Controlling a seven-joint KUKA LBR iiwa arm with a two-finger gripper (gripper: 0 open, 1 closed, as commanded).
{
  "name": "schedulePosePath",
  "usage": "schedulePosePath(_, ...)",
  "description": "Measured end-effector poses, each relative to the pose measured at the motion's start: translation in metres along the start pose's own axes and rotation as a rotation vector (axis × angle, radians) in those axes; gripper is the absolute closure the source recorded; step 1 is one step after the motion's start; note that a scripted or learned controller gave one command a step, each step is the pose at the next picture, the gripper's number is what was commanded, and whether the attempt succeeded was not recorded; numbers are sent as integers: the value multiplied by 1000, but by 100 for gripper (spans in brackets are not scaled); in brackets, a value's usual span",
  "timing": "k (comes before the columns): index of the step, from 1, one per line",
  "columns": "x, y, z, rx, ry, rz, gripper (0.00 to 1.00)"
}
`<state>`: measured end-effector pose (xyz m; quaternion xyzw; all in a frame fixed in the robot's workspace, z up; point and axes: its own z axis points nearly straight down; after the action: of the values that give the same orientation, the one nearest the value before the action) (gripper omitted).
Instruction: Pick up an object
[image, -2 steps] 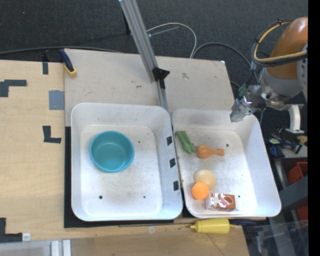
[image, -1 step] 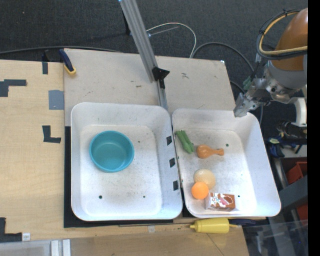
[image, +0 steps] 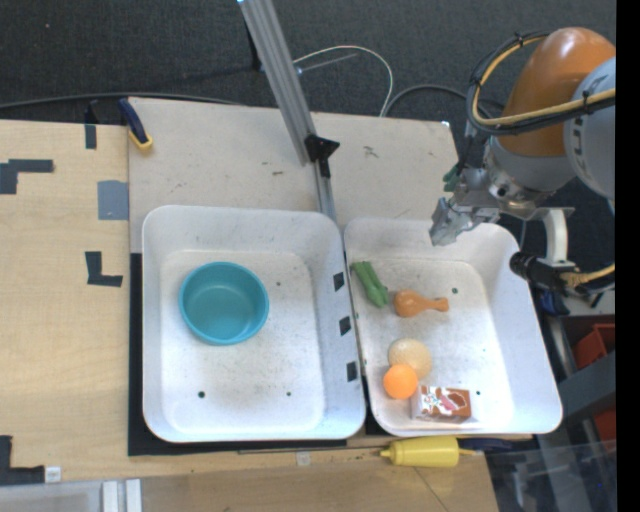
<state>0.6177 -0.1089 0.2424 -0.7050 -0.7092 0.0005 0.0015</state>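
The right bin (image: 520, 340) holds a green vegetable (image: 370, 283), an orange-brown drumstick-shaped toy (image: 418, 303), a pale round ball (image: 409, 353), an orange ball (image: 400, 381) and a red-and-white packet (image: 442, 403). My gripper (image: 445, 228) hangs above the bin's far right corner, up and to the right of the drumstick toy, with nothing seen between its fingers. The left bin (image: 160, 300) contains a teal bowl (image: 224, 302).
A yellow bottle (image: 424, 452) lies on the bench just in front of the right bin. A grey metal post (image: 290, 90) slants up behind the bins. Cables loop on the bench at the back. A yellow-blue clamp (image: 136, 125) sits at the bench's far left corner.
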Motion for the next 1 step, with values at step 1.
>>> schedulePosePath(1, 53, -1, 10, 0, 0, -1, 100)
